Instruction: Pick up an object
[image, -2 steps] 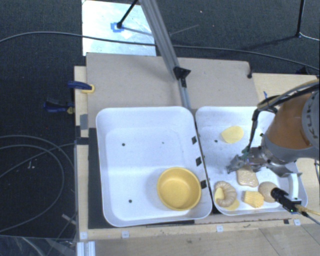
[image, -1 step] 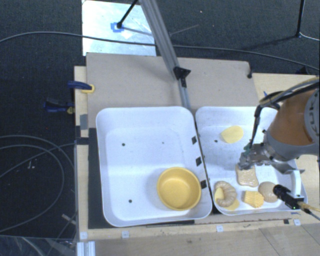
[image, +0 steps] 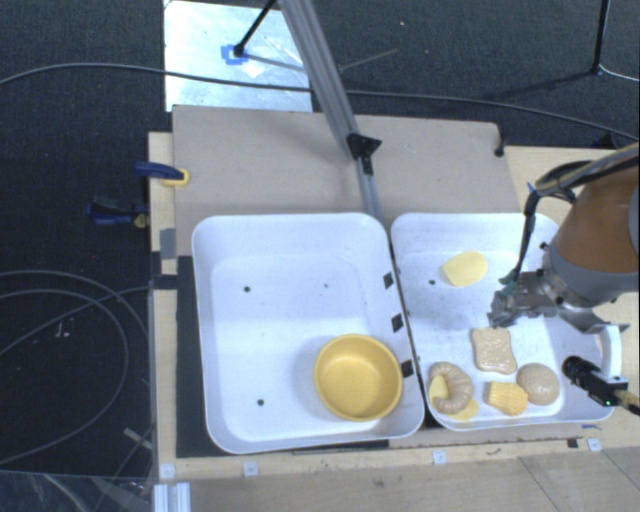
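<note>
Where the gripper (image: 507, 305) hangs low over the right bin (image: 420, 240), a pale, speckled, toast-like cracker (image: 493, 350) is seen lying flat just below it, apart from it; how the gripper is set cannot be told. A yellow chip-like disc (image: 465, 268) lies farther up, and a croissant (image: 451, 387), a yellow ridged piece (image: 507, 398) and a tan bun (image: 538, 383) are ranged along the near wall. A yellow bowl (image: 358, 376) is held in the left bin (image: 250, 240); no writing can be read.

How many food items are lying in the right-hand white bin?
5: pale yellow round chip at back, tan square cracker mid-bin, curled croissant, yellow ridged piece and beige round bun along the front. The arm may hide more.
</note>
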